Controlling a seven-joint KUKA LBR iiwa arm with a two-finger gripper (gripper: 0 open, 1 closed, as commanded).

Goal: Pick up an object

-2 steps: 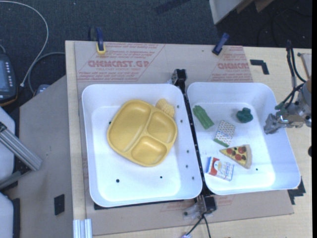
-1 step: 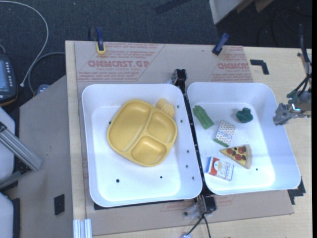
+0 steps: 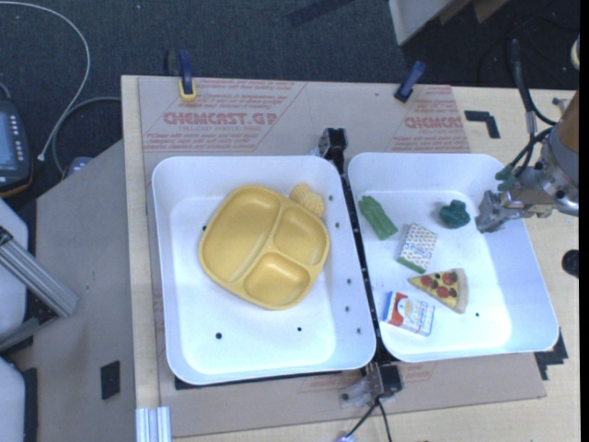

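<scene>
Claw [image 3: 494, 215] at right bin's [image 3: 525, 325] 3 o'clock edge, finger state unclear, just beside teal object [image 3: 454, 214]; pizza slice [image 3: 443, 286] toward 6.

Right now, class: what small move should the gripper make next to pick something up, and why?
Probably a short shift left and down onto the teal toy. The gripper hangs at the right bin's far right edge, holding nothing visible, and that toy lies closest, clear of the other items.
</scene>
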